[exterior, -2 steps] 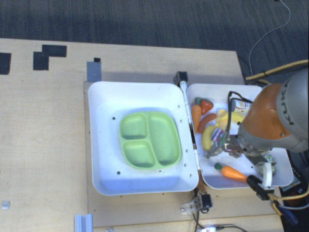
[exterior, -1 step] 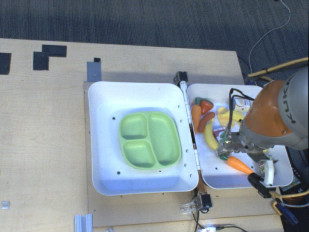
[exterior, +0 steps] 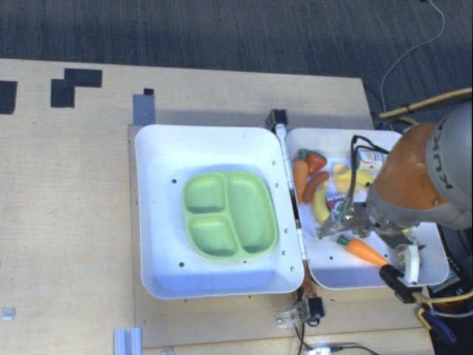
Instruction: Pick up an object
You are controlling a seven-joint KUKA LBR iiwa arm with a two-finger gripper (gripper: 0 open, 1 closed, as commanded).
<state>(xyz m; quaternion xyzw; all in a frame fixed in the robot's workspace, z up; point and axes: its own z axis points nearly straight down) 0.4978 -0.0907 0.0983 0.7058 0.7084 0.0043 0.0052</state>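
Observation:
The right white bin (exterior: 325, 272) holds toy food. A red pepper (exterior: 315, 160) and an orange carrot (exterior: 300, 174) lie at its far left. A dark red chilli (exterior: 315, 183) and a yellow banana (exterior: 320, 205) lie beside them, with a yellow piece (exterior: 341, 176) further right. Another carrot (exterior: 365, 251) lies near the bin's front. My gripper (exterior: 337, 226) hangs low over the bin, just above this carrot and right of the banana. The wrist hides part of the bin's contents.
The left white bin (exterior: 155, 198) holds a green three-compartment tray (exterior: 229, 213). A black divider post (exterior: 278, 117) stands between the bins at the back. Cables (exterior: 436, 302) run along the bench's right front corner. Wooden bench (exterior: 66, 220) stretches to the left.

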